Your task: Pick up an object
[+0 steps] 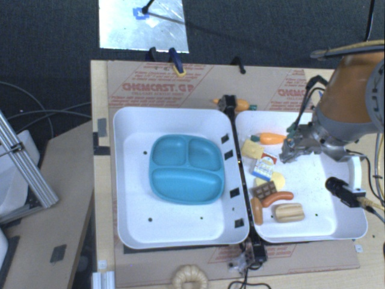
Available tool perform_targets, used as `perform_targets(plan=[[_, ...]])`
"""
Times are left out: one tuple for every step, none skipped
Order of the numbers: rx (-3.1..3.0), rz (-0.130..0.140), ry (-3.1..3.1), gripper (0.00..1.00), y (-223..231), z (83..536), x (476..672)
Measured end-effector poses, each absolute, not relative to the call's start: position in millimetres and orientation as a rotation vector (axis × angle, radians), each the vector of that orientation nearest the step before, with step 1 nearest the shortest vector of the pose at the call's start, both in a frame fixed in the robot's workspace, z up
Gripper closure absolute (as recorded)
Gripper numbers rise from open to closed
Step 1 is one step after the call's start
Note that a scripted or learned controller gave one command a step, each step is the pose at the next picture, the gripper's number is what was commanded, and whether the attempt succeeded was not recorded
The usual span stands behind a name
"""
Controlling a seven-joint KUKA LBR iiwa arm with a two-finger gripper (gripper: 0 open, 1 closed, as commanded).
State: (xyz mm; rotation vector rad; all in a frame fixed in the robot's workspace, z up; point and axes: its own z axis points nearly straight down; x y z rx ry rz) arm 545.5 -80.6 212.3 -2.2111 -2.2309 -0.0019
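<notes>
Arm reaches in from the right; gripper (293, 149) sits low over the right bin (337, 230), near its upper middle. Whether its tips are spread or pressed together I cannot tell: they read as one dark cluster at this slant. Nothing is visibly between them, so no object counts as held.

Candidate objects lie bunched along the right bin's left side, likely just where they came to rest: carrot (271, 138) nearest the gripper, cheese wedge (252, 149) below it, small blue-and-white packet (263, 168), chocolate piece (264, 190), sausage (277, 197), bread roll (288, 212).

Crowding is the main obstacle. Packet, cheese and chocolate touch or nearly touch, so closing on one may nudge its neighbours. The carrot lies a little apart, probably the cleanest target.

Left bin (129, 221) holds a blue divided plate (185, 167), well apart from the work. A black part (340, 190) of the rig hangs over the right bin's right side.
</notes>
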Motion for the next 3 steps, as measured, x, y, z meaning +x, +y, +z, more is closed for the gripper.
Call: perform_targets(plan=[[-2.210,-0.002,-2.231,1.00,-19,213,532.9],[-2.211,-0.001,-2.230,1.00,23,220,519.6],[-2.209,-0.003,-2.232,1.00,84,217,516.4]])
